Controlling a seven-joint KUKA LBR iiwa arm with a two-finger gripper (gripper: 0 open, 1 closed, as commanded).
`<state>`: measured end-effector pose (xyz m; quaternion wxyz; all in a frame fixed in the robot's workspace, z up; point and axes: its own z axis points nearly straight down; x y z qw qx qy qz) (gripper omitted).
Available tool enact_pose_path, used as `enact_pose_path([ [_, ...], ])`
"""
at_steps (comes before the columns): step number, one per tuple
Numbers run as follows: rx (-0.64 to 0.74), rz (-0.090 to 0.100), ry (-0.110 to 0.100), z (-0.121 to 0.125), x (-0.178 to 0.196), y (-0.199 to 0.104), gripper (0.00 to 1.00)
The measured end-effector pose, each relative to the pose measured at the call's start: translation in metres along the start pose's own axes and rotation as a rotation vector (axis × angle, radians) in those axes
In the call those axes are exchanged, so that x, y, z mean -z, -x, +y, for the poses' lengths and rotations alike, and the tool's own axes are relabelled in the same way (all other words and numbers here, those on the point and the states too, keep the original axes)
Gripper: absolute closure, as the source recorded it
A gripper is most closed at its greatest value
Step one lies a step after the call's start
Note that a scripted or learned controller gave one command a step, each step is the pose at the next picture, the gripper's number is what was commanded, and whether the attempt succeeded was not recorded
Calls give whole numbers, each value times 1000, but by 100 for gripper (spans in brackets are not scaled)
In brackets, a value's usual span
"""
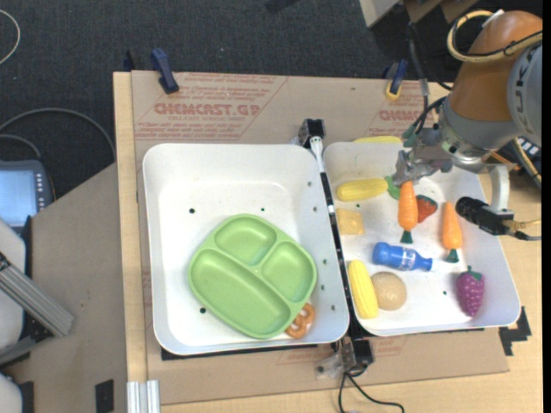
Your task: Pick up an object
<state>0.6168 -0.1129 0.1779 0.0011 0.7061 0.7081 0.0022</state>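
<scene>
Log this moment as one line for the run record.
end effector: over right bin, at carrot top | grasp: unclear | left bin: green tray, pretzel | task: not done

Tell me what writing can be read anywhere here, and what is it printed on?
"CHEMCAST G P", in large red letters on the brown board under the white bins.
Smaller red lines above and below that word: too small to read.
More red print on the board near the right clamp: too blurred to read.
The blue bottle shows no legible label.
</scene>
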Motion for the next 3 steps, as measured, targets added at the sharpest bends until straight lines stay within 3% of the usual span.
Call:
enact_pose_path([
  [1, 0, 2, -7, -59, 47, -39, 100],
  [2, -2, -3, 0, -50, 73, -37, 100],
  [3, 2, 1, -10, -86, 62, -94, 100],
])
